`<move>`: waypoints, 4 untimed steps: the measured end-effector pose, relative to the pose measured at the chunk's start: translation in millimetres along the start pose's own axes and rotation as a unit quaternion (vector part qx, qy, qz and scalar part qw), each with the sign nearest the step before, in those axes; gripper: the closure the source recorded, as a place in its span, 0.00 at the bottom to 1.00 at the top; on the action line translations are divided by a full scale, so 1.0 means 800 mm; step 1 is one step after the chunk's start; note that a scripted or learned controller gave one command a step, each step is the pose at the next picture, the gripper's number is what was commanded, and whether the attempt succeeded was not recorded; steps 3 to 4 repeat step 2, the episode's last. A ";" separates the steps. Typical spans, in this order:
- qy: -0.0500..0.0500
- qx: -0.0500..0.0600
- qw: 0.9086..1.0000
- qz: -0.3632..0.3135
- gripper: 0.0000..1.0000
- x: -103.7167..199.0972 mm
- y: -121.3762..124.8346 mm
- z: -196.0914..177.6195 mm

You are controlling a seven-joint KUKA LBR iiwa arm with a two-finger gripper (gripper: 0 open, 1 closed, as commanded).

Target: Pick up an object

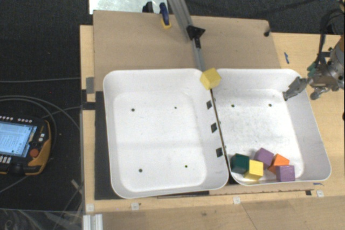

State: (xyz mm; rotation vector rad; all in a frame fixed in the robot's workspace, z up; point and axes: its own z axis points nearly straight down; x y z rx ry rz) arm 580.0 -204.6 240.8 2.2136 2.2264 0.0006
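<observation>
Right bin [302, 116], near corner: green block [239, 162], yellow block [255, 168], two purple blocks [264, 156], orange block [280, 159], clustered. Farther back, yellow cube [210, 78] sits on the divider between bins. Gripper [303, 89] above right bin's far right edge, fingers spread, gripping nothing.

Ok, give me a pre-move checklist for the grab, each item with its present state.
1. Gripper free of any load: ok, nothing shows between its fingers.
2. Gripper position: ok, at the right white bin's far right rim, apart from all blocks.
3. Targets in reach: ok, the dark green cube, small yellow cube, two purple blocks and orange block lie in that bin's near corner.
4. Room around targets: not ok, they are packed tight against each other.
5. Larger yellow cube: not ok, perched on the rim between bins.
6. Finger opening: cannot tell.
</observation>
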 end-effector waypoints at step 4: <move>0.003 0.006 1.000 0.003 0.00 0.057 -0.109 0.184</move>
